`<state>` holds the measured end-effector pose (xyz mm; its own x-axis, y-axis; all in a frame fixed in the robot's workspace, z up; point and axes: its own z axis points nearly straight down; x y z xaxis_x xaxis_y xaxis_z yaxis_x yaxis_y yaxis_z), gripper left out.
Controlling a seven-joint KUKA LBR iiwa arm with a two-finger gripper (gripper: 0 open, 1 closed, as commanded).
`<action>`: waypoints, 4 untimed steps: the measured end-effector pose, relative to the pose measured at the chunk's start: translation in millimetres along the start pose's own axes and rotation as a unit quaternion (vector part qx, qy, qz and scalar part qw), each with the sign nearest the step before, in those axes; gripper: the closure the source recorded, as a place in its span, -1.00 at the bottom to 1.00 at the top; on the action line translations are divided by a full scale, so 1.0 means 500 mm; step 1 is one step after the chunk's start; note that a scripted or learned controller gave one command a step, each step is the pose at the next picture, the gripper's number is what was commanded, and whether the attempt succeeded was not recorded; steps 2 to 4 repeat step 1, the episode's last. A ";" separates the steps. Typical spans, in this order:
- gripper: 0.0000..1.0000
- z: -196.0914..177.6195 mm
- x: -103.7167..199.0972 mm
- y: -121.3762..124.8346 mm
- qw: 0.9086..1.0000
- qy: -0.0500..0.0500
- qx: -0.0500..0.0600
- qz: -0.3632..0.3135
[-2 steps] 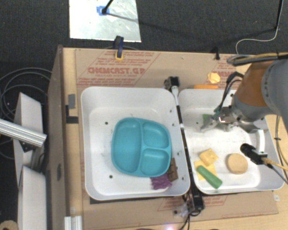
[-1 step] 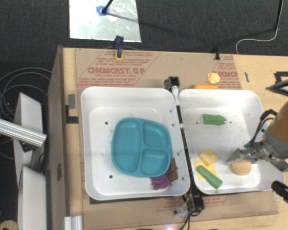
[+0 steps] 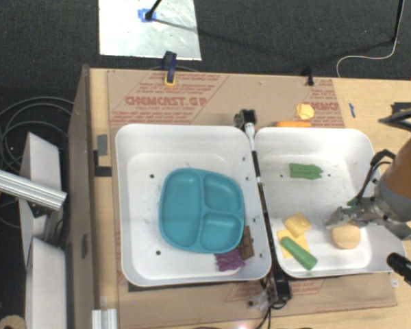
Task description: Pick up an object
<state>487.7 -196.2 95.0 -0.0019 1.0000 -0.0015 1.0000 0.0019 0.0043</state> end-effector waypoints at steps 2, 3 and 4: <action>1.00 -0.167 0.208 0.211 1.000 0.001 -0.006 -0.007; 1.00 -0.167 0.208 0.211 1.000 0.001 -0.006 -0.007; 1.00 -0.167 0.208 0.211 1.000 0.001 -0.006 -0.007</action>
